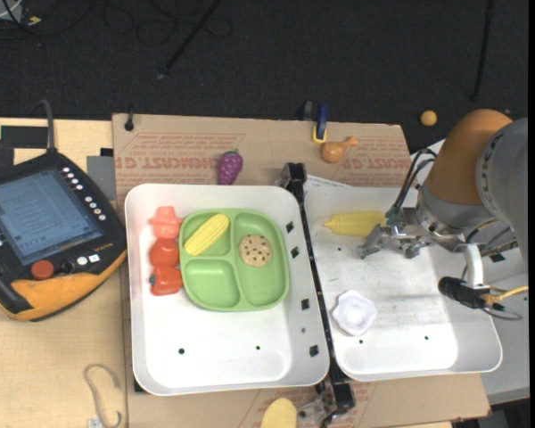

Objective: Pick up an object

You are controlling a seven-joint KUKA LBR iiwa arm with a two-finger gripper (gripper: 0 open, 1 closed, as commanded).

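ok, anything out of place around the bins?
Yes. Several toys lie outside the bins: purple grapes and an orange pear-like piece on the cardboard behind, a yellow item at the front edge. Nothing looks spilled or broken.

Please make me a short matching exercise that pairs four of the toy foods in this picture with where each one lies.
Things:
1. corn cob
2. cookie
3. banana
4. grapes

Places:
A. right bin, near its far edge
B. cardboard behind the left bin
C. green tray, far-left compartment
D. green tray, right compartment

Pairs: 1-C, 2-D, 3-A, 4-B
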